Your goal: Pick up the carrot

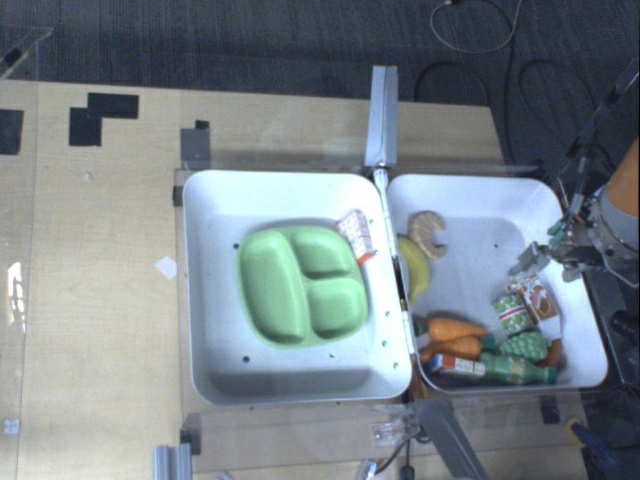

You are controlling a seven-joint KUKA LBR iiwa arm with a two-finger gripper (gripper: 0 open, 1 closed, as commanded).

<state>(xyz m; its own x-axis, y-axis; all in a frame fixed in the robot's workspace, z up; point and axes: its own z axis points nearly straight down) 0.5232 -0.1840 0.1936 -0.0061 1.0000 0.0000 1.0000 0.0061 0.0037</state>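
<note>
Hovering over the right-hand edge of the right bin (pixel 470 190), the gripper (pixel 545 253) shows as a dark cluster of metal parts with one pale finger (pixel 527 259) angled down and to the left; how wide it stands cannot be told from this slanted overhead view, and nothing can be seen held in it. Behind it, the arm (pixel 620 203) comes in from the right side of the picture, with a patch of its orange band visible near the frame's edge and grey housing below that.

The carrot (pixel 455 328) lies in the same bin, below and to the left of the gripper, well apart from it. It rests on its side near the bin's lower left corner, orange, with a second orange piece (pixel 452 348) just beneath it. Between the carrot and the gripper sit small printed cartons (pixel 527 306) in red, white and green. A green bottle (pixel 495 370) lies along the bin's bottom wall, touching the orange pieces. Higher up, a yellow rounded item (pixel 413 265) sits against the left wall, and a tan curved item (pixel 428 231) lies just above it.

The left bin (pixel 215 298) holds a green divided tray (pixel 300 285) with three compartments and a small red and white packet (pixel 356 236) at its upper right corner. Both bins sit side by side on a pale wooden bench (pixel 90 298).
</note>
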